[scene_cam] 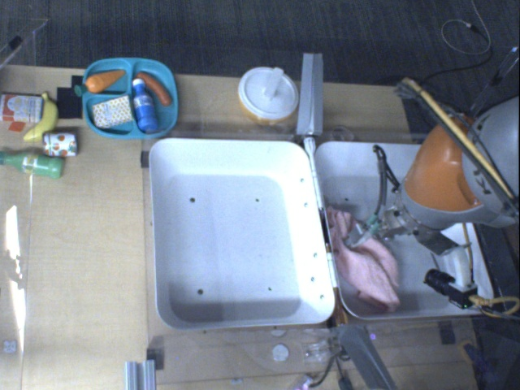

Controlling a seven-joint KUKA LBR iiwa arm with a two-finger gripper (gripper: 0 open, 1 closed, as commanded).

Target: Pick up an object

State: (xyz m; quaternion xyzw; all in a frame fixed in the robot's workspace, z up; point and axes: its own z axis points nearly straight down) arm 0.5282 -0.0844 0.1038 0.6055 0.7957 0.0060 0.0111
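Camera view: a pink cloth is seen crumpled in the right bin, against its left wall and toward its near edge. The gripper is placed low at the cloth's far end, and its spread cannot be told. The grasp step is judged in hand; a firm closing and straight lift would be called for.

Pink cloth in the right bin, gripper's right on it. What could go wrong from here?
1. The pink cloth is limp and bunched, so the gripper may pinch only a fold that slips out on lifting.
2. The cloth lies against the right bin's left wall, by the divider, so the fingers could scrape that wall.
3. A loose cable hangs beside the wrist and might snag.
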